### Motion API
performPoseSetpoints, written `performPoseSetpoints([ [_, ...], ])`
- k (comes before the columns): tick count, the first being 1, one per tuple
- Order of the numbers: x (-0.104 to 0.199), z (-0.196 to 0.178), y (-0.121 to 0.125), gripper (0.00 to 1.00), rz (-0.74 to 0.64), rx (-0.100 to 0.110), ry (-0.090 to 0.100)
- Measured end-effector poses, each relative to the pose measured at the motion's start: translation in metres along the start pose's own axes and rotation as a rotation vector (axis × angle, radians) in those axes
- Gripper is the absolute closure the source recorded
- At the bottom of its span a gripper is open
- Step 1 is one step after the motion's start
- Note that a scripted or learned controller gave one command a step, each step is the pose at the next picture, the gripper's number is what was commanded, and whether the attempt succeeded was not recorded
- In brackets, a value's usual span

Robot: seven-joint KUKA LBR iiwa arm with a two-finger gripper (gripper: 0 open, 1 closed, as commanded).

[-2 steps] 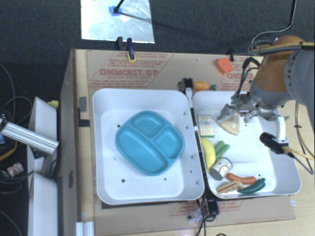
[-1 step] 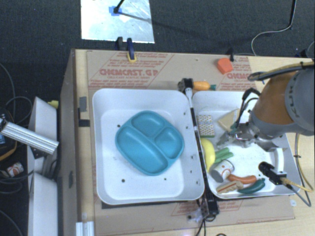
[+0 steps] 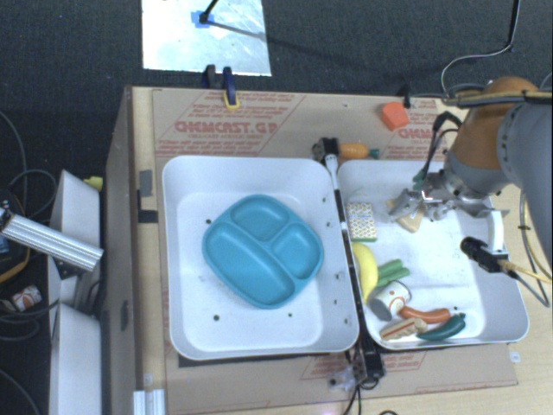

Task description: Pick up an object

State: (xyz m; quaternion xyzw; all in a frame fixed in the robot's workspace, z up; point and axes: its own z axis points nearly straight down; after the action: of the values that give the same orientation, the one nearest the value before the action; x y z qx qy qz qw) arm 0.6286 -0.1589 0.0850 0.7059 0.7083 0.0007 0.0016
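Over the right bin [image 3: 510, 318], gripper [image 3: 413, 207] low (finger state unclear), touching a beige object [image 3: 410, 222], banana [image 3: 366, 269] nearby

Even, fairly bright overhead light, white bins [image 3: 259, 175] near overexposed with little surface detail, strong glare on the reflective sheet [image 3: 207, 24] at top, soft short shadows under the blue tray [image 3: 263, 249], dark floor underexposed, overall soft focus, mild grain.

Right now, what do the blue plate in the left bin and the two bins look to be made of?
The blue plate looks like moulded plastic with a matte finish: one even colour, soft rounded dividers, no sharp glints. The left bin and right bin look like thin white plastic, smooth and slightly glossy, with rounded corners and rolled rims, though painted metal can't be ruled out.
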Motion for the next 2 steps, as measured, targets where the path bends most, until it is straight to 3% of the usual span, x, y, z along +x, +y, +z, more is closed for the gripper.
performPoseSetpoints([
  [1, -0.046, -0.047, 0.018, 0.00, 0.002, -0.002, -0.001],
  [2, -0.048, -0.003, -0.049, 0.00, 0.003, 0.003, 0.001],
])
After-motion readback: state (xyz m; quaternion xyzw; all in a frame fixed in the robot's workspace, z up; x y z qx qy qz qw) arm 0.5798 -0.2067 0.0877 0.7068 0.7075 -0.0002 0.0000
